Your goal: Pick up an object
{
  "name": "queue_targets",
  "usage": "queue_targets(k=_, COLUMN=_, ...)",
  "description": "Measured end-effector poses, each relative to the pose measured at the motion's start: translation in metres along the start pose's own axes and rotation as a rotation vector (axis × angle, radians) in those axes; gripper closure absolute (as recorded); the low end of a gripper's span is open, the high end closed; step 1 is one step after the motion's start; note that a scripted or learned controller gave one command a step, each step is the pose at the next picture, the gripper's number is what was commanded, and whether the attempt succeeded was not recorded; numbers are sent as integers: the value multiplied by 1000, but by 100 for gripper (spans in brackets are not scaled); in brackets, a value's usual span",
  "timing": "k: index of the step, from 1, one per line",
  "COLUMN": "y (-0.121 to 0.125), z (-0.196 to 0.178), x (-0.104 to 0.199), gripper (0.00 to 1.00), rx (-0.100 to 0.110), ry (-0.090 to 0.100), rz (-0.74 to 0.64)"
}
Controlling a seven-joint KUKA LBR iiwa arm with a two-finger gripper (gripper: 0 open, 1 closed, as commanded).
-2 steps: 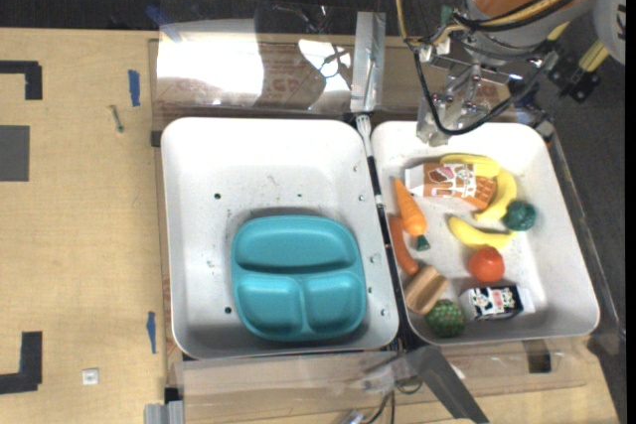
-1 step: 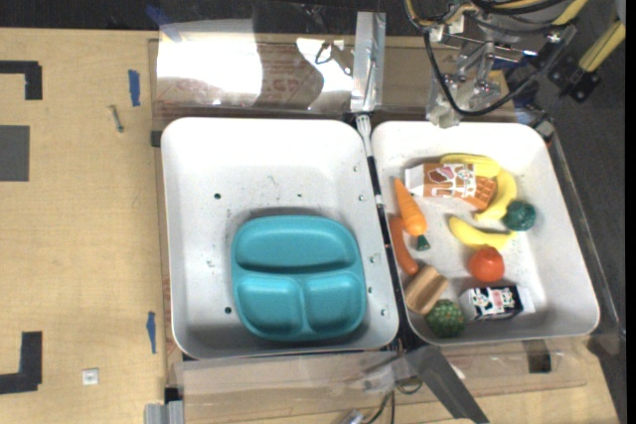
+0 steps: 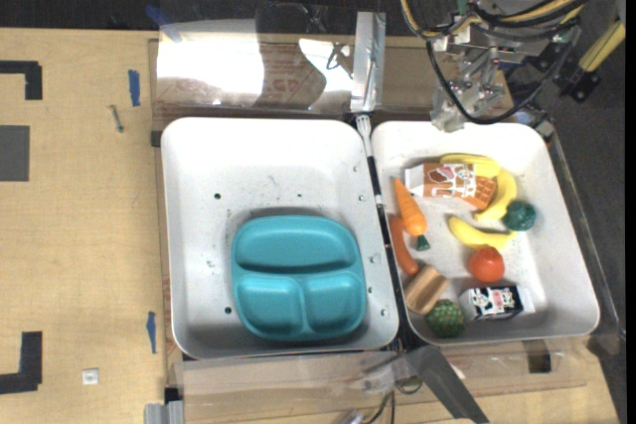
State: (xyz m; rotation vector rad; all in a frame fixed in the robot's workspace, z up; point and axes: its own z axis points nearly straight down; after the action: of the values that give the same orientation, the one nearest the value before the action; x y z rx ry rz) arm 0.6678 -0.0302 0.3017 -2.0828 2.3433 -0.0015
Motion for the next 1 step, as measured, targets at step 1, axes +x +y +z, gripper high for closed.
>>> queue_targets(k=1, y=-2, z=-8, x=12, gripper=100, rx=5, ry=0, rz=-69)
